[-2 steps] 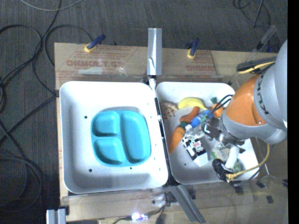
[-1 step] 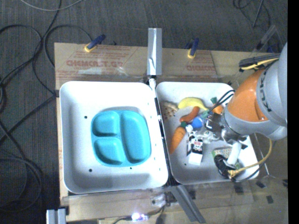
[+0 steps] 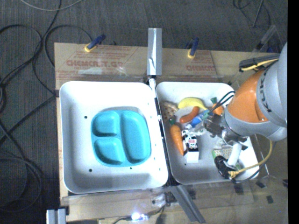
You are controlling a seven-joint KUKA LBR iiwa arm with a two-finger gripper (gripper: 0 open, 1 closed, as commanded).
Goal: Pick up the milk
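Pincer low over the right bin, close to that bin's right edge and about midway between its far and near rims, at the end of the grey arm with its orange band. Cannot tell whether wide or narrow: too dark and blurred, and partly hidden under the wrist. Milk, a small white carton with a dark and red label, flat on the right bin's floor, near the middle and a little toward the near rim, left of the pincer and apart from it. Just beside the milk on its left, a carrot, lengthwise along the bin's left wall. Toward the far rim, a yellow banana, and just below it a reddish-orange piece, perhaps a sausage. Between that piece and the pincer, a small blue thing, too small to name. In the left bin, a blue divided plate, level on the floor, near the centre. At the bench's far edge, two blue-and-yellow clamps.
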